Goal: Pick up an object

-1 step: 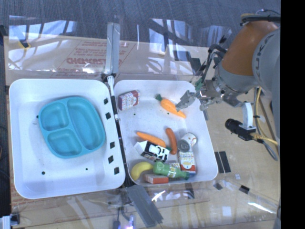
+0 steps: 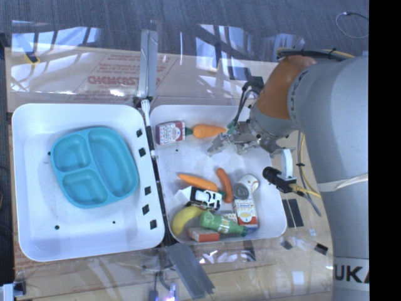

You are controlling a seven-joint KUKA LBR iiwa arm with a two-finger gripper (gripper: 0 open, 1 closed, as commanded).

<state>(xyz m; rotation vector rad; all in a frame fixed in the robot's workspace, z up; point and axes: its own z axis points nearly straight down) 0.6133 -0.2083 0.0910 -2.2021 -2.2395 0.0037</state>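
Three carrots [image 2: 198, 182], one blue tray [image 2: 94, 167]

- We are seeing the left bin [image 2: 25, 187] lying on the tabletop [image 2: 75, 74], just beside the right bin [image 2: 188, 115].
- We are finding a blue divided plate [image 2: 94, 167] sitting in the left bin, its three compartments facing up.
- We are noticing a clear plastic sheet [image 2: 119, 74] with red lettering lying over the tabletop behind both bins and catching window reflections.
- We are looking at a grey upright post [image 2: 148, 61] standing at the back, where the two bins are meeting.
- We are spotting a grey carpet [image 2: 188, 5] stretching beyond the tabletop, with a thin cable loop [image 2: 351, 24] lying on it at upper right.
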